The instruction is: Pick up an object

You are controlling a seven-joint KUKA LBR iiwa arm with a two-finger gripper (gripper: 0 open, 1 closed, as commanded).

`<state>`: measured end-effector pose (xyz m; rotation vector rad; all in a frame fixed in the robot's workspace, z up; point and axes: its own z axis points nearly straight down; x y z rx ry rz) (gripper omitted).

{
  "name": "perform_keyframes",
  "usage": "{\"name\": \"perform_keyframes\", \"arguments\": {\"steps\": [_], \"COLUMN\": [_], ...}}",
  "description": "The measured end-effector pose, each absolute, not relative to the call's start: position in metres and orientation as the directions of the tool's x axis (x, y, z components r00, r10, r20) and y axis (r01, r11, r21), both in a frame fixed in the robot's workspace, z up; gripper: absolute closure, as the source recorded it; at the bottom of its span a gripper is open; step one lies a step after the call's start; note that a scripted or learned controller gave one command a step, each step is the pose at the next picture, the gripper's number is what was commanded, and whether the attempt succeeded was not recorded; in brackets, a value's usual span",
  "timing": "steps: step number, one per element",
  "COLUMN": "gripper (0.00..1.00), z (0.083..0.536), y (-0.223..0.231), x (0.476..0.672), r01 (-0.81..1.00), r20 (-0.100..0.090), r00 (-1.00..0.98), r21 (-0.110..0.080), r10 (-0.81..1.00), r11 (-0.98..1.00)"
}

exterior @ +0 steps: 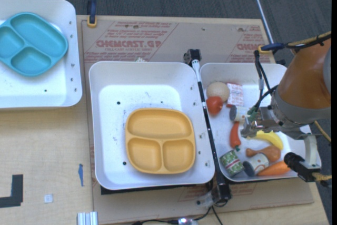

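Banana (270, 138) lies just beside the gripper (255, 127) (finger state unclear) in right bin (221, 70).

You see the divided plate (160, 140) in the left bin (105, 108); in the right bin (216, 74), the banana (271, 138) lies right of the carrot (235, 135).

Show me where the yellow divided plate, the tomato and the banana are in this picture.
yellow divided plate (160, 140): camera view, on the ridge where its three compartments meet.
tomato (214, 106): camera view, middle of its red skin.
banana (271, 139): camera view, on the yellow curve right of the pincer.
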<state>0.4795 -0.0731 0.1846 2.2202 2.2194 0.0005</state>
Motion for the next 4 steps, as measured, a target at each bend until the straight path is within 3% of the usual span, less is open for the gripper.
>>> {"name": "perform_keyframes", "arguments": {"steps": [1, 2, 3, 4], "gripper": [0.00, 0.00, 1.00, 1.00], "z": [0.185, 0.086, 0.096, 0.185], "y": [-0.073, -0.096, -0.096, 0.011], "x": [0.480, 0.485, 0.486, 0.519], "r01": [1.000, 1.000, 1.000, 1.000], "r20": [-0.001, -0.002, -0.001, 0.000], "r00": [0.000, 0.001, 0.001, -0.001], "r21": [0.002, 0.006, 0.008, 0.000], "r10": [1.000, 1.000, 1.000, 1.000], "r11": [0.000, -0.001, -0.001, 0.001]}}
